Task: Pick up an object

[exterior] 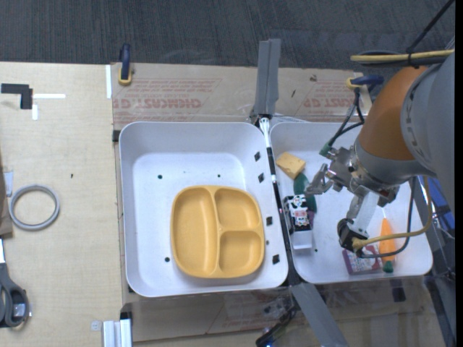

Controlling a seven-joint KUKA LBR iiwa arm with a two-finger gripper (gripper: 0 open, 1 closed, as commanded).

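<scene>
The arm reached in over the right bin (pixel 416 270), and the step in hand looked like the approach to a pick, with nothing lifted. The gripper (pixel 319 182) hung above the bin's left half, tilted toward the divider between the two bins. From this slant it could not be told whether its jaws stood wide or narrow, and nothing was seen between them. The nearest candidates lay to its left: a yellow wedge (pixel 291 165) near the bin's upper left corner, a small green item (pixel 299 187) just below the wedge and just beside the gripper, and a black-and-white carton (pixel 299 212) below that, close against the divider. An orange carrot (pixel 387 237) and a purple packet (pixel 360 261) lay well to the other side, under the wrist. The left bin (pixel 145 157) held a yellow divided plate (pixel 217 231), well apart from the gripper. The next move probably called for settling on one of the three nearby things, centring over it and coming straight down. The divider wall so near the carton could well get in the way.
</scene>
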